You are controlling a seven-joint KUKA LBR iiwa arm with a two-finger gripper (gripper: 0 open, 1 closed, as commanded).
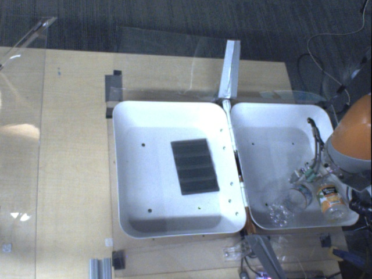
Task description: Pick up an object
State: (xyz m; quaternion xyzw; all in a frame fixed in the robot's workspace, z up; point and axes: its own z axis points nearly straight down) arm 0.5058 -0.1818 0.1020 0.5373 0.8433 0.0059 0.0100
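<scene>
the gripper (306, 174) hangs low over the near right part of the right bin (261, 127), at the end of the grey wrist under the orange band (356, 131), and its tip is a small tangle of metal and cable from this height, so i cannot tell how wide it stands or whether anything sits in it. nearest the camera's lower edge, by the bin's front wall, lies a clump of clear crinkled plastic (279, 214), pale against the white floor and hard to outline. just behind it and touching or nearly touching the gripper's tip is a clear cup or jar (296, 197), lying on its side as far as i can judge. to the right of that, close under the wrist, lies a small bottle with an orange-yellow label (330, 199), its long axis running roughly from the gripper toward the bin's front right corner, cap end hard to make out. my reading is that the bottle is the likeliest target, lying just front-right of the tip, so the move turns on a short shift that way and closing across its narrow width. farther off, in the left bin (133, 156), a dark ribbed rectangular block (195, 166) lies flat near the middle, well apart from the arm.
</scene>
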